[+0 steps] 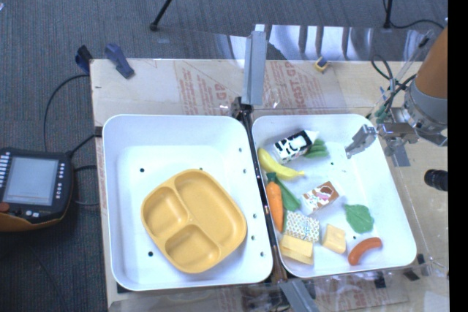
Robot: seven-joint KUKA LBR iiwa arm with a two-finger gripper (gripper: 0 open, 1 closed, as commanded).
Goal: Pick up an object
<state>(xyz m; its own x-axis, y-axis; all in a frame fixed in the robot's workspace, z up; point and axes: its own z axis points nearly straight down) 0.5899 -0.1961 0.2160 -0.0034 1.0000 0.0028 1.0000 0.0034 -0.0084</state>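
Gripper [363, 140] over right bin's [391, 179] rim, grip state unclear, glossy yellow compartment plate [193, 220], smooth orange carrot [275, 204].

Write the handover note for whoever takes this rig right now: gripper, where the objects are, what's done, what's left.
Gripper: above the right bin's upper right corner, nothing between its fingers; open or shut is not clear from this view.
Objects: all in the right bin: cow-patterned toy, banana, carrot, sausage, green leaf, cheese wedge and small packets.
Left bin: holds the yellow divided plate.
Done: nothing picked yet.
Left: descend on one object, close, lift.
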